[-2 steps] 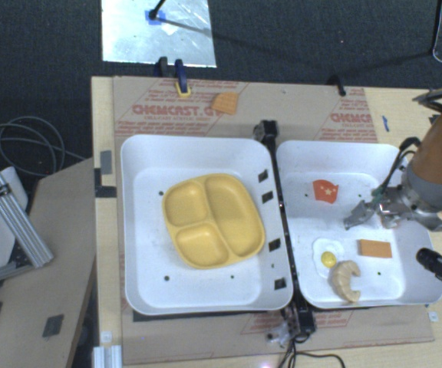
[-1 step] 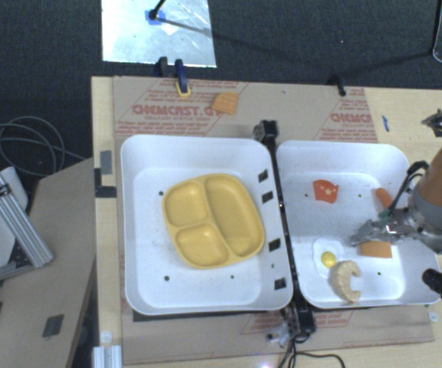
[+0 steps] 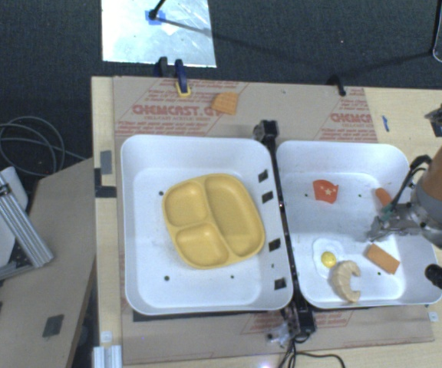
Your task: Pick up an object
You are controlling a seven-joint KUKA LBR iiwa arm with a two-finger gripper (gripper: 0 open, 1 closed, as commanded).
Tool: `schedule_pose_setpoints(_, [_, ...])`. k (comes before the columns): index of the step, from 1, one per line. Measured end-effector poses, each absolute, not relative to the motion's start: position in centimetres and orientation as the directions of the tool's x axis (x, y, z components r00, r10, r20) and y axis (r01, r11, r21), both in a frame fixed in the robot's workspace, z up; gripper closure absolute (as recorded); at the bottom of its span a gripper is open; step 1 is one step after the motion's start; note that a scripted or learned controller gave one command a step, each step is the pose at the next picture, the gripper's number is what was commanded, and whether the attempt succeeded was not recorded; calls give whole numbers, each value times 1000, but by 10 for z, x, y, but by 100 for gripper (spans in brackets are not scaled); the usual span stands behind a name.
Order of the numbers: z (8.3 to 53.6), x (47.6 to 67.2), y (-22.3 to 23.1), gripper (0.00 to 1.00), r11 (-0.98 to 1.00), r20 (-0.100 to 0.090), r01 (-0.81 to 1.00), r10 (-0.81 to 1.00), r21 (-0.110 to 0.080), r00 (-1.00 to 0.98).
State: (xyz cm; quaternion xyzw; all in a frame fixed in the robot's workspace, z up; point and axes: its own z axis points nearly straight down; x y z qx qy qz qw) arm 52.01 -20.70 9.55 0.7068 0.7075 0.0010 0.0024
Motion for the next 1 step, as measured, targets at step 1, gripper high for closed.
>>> schedule_pose_setpoints(1, [84, 519, -134, 100, 8, 1, 1000, 1000, 1, -8])
